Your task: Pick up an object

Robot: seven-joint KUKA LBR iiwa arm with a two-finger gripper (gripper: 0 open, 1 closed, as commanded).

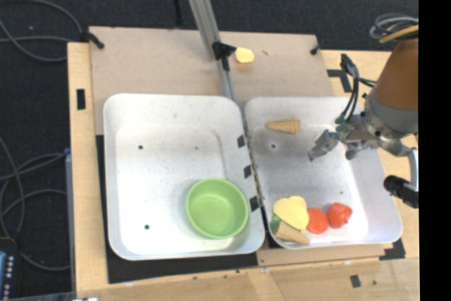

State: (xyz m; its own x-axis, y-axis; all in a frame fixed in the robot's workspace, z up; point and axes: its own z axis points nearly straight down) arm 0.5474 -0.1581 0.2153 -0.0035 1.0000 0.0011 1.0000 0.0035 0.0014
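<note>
My gripper [335, 147] hangs over the right bin [366, 183], near its right-hand middle, with its fingers spread open and nothing between them. A tan cone [283, 126] lies to its left near the bin's far wall. Along the bin's near edge sit a pale yellow piece [291, 211], a tan wedge [293, 235] and two red pieces [317, 220] [340, 213]. A green bowl [217, 207] stands in the left bin [141, 151] at its near right.
A slanted aluminium post [199, 3] rises from the bench behind the bins, with a small yellow object [244, 55] beside its foot. Cables lie on the dark floor at left. The wooden bench edge [81, 151] frames the bins.
</note>
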